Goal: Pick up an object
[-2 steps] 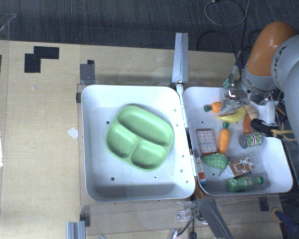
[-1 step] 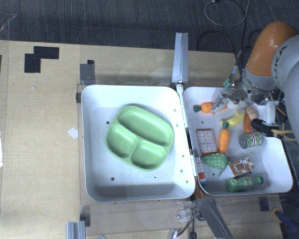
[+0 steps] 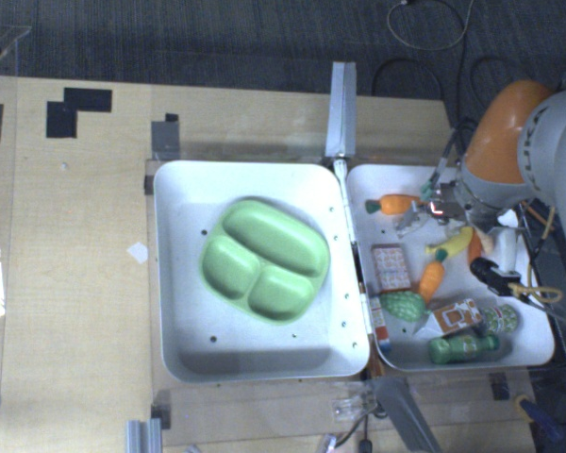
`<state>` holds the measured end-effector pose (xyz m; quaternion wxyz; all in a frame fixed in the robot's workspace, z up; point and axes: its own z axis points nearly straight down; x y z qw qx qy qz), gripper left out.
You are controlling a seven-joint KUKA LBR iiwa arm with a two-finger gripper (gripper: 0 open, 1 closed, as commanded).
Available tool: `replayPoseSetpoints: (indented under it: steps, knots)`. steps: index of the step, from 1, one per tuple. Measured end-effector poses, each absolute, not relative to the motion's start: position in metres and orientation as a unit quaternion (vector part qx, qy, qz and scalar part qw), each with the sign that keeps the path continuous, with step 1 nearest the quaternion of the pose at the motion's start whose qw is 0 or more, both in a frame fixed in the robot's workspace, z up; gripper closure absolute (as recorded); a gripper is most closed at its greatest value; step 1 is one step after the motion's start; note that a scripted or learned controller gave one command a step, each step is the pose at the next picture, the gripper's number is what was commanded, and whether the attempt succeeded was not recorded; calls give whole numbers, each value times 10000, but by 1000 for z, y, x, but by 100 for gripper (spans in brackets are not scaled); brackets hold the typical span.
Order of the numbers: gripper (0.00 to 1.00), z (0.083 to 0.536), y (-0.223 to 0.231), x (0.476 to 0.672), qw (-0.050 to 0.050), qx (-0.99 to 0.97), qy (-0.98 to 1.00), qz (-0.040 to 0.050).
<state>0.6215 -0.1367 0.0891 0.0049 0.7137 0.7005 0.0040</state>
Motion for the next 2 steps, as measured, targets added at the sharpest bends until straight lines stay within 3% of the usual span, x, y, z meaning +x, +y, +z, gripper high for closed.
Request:
replayPoseSetpoints:
  steps: [1,2]
  knots:
    - [0,135,-163,604,40,5829,8126,20]
    - [0,254,-150,576,44,5687,8225,23]
